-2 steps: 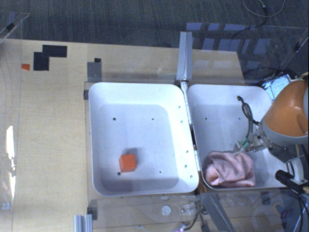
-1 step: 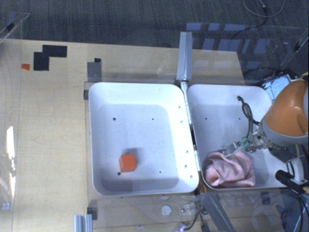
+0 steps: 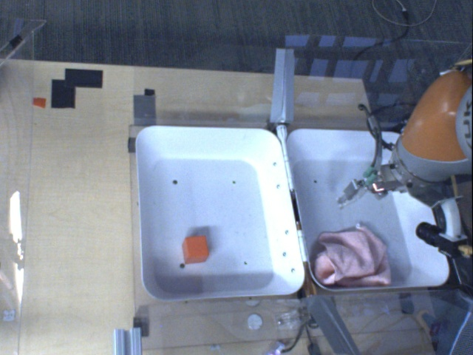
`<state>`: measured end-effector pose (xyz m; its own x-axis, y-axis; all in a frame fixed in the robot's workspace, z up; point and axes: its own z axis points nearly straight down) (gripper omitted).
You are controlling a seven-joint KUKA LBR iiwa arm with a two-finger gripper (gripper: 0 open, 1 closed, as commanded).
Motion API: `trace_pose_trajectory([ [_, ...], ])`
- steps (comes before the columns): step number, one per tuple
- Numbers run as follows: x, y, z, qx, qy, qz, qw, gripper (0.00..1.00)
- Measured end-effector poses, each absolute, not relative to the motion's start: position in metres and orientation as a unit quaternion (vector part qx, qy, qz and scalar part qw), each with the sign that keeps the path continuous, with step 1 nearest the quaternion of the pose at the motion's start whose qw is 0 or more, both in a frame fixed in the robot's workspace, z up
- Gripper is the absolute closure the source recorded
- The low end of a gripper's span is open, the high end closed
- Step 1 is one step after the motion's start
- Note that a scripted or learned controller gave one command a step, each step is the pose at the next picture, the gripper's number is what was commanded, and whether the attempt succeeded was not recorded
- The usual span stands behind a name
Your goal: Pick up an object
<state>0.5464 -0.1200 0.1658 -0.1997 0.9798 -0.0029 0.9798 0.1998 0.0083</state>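
Where the grey arm point(image 3: 443, 135) with its orange band reaches in from the right, the hand point(image 3: 353, 191) hangs over the right bin point(image 3: 325, 150), above its bare floor, with nothing visible between its fingers; whether they stand wide or narrow cannot be told. One pink cloth point(image 3: 353, 257), crumpled and soft, lies in the near part of that bin, apart from the hand. One small orange block point(image 3: 196, 249), cube-like, sits in the left bin point(image 3: 214, 154) toward its near left corner, on the pale wooden bench point(image 3: 74, 220).
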Motion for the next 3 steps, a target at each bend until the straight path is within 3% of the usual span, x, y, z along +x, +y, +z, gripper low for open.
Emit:
trace_pose_trajectory([
  [1,0.495,-0.162,0.099,0.597,0.803,0.0011,0.002,0.0],
  [2,0.492,-0.134,0.091,0.588,0.809,0.0035,0.009,0.0],
  [3,0.497,-0.134,0.104,0.588,0.809,0.0063,0.015,1.0],
])
